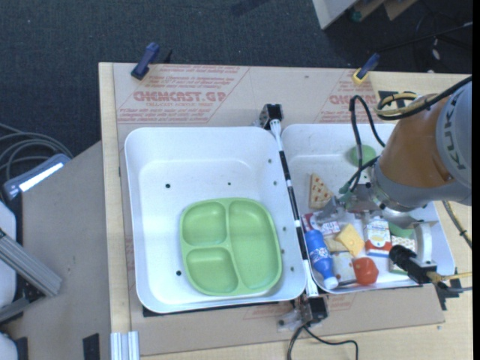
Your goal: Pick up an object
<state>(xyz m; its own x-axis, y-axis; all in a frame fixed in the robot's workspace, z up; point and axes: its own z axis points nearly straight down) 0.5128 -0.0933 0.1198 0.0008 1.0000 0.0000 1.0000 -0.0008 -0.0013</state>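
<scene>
Over the right bin [442,235], gripper [358,205] sits low among toy food near a pizza slice [319,191] and blue bottle [318,250]; grip state can't tell.

The scene is bright and evenly lit, with soft light that seems to come from above. The two white bins [142,201] are almost overexposed, so their walls lose detail, and the green tray [229,244] shows a weak shine on its ridges. Shadows are short and soft; a darker one lies under the arm [420,156] in the right bin. The dark carpet [75,21] looks grainy. The picture is a little soft overall, and the small objects below the arm are not sharp.
</scene>
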